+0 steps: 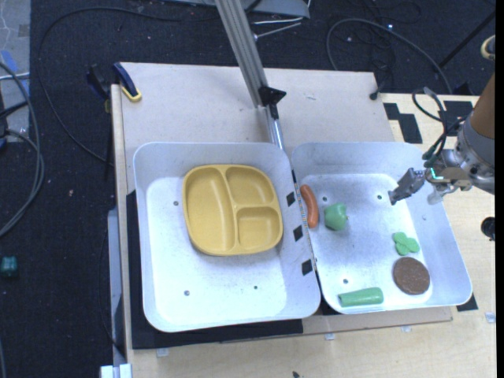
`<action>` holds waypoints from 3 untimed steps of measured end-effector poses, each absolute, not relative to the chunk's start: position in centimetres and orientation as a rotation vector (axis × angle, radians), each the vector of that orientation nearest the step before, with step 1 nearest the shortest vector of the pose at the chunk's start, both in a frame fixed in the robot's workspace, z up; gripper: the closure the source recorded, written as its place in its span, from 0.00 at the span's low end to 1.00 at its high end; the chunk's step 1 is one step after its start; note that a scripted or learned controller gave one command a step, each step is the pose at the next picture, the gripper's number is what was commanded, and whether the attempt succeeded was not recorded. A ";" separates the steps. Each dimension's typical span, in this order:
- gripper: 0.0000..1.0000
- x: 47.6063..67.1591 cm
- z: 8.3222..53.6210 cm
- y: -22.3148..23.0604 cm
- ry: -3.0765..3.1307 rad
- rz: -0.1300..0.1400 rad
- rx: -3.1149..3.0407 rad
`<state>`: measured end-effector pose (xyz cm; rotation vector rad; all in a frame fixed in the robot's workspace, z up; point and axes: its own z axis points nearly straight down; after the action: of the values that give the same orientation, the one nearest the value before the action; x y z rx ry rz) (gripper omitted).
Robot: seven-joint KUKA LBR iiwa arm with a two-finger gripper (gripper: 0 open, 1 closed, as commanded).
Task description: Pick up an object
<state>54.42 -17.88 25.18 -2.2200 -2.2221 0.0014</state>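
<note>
The gripper (411,186) hangs over the upper right edge of the right bin (370,181), arm coming in from the view's right. Whether it is open or closed cannot be told (too small and dark at this slant), and nothing is seen in its hold.

Nearest candidate is the small green piece (406,244), lying toward the near side of the view from the gripper, close to the bin's right wall. Just past it, nearer still to the front, sits the brown disc (412,276), flat, almost at the front right corner. The green block (336,216) lies to the view's left of the gripper, near the bin's middle, with open floor on most sides. Just beside it is the orange sausage (310,206), long axis running roughly front to back, tucked against the left wall where the two bins meet. The green cylinder (361,296) lies along the front rim, long axis left to right.

Judgement: the green block looks the easiest pick, since it has the most open room; the sausage, disc and cylinder are all crowded by walls (finger clearance could be tight).

The left bin (157,235) holds a yellow divided tray (233,209), well apart from the gripper.
</note>
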 end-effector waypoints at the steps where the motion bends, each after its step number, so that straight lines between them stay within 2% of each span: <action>1: 0.00 54.4 25.2 -17.9 -2.223 0.001 -2.220; 3: 0.00 54.4 16.4 -16.9 -2.219 0.004 -2.219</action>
<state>54.42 -16.93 16.36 -2.2185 -2.2189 0.0038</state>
